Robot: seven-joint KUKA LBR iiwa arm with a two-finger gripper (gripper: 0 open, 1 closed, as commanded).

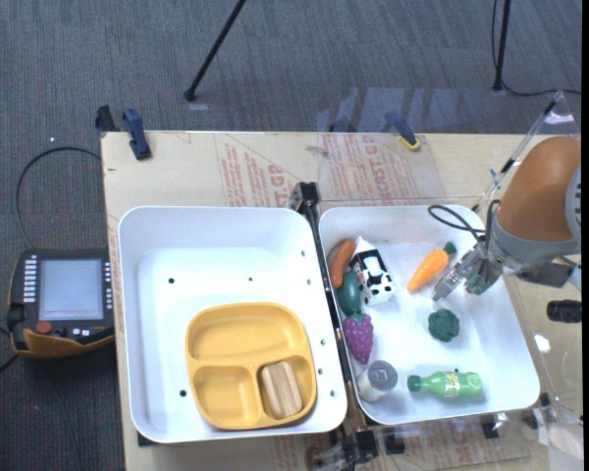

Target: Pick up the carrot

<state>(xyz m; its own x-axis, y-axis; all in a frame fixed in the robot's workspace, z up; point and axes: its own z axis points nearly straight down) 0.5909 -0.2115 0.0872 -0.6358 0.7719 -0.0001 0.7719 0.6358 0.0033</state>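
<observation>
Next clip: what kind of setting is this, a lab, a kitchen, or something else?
Most likely a robotics lab: a bench clamped at its edge, a teach pendant on grey carpet, tripod legs behind, and toy food such as a carrot in white bins.

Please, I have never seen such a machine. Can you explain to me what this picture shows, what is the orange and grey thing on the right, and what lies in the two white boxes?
The picture comes from one camera fixed above a bench, looking down at a slant. The grey and orange thing on the right is a robot arm. At its end is the claw, its grasping part, low over the right bin, just right of the carrot. Nothing is visibly between its fingers, so the carrot looks not yet picked up.

In the right bin also lie a dark green broccoli-like toy, a green bottle, purple grapes, a small grey can, a black and white cow-patterned carton, and more toy food along the left wall.

The left bin holds a yellow divided tray with a bread roll in one compartment.

On the floor at left lies the arm's control pad.
</observation>
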